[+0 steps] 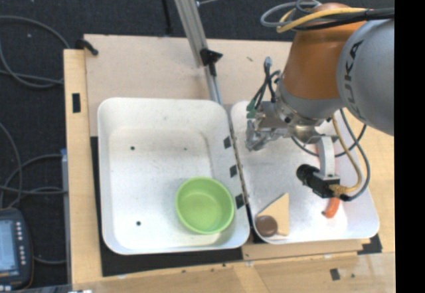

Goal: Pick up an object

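Observation:
My gripper (255, 140) hangs over the far left part of the right bin (362, 228), close to the wall it shares with the left bin. Nothing shows under it but bare bin floor. A tan wedge-shaped block (279, 212) lies at the right bin's near left corner, with a small brown round piece (266, 224) touching its near side. A small orange object (330, 208) lies toward the near right of that bin. A light green bowl (204, 204) sits upright in the left bin (133, 145), at its near right.
A slanted aluminium rail (191, 19) with a black clamp rises from behind the bins, ending near their shared far corner. The tan bench board (143, 66) surrounds both bins. Cables and dark floor lie to the left.

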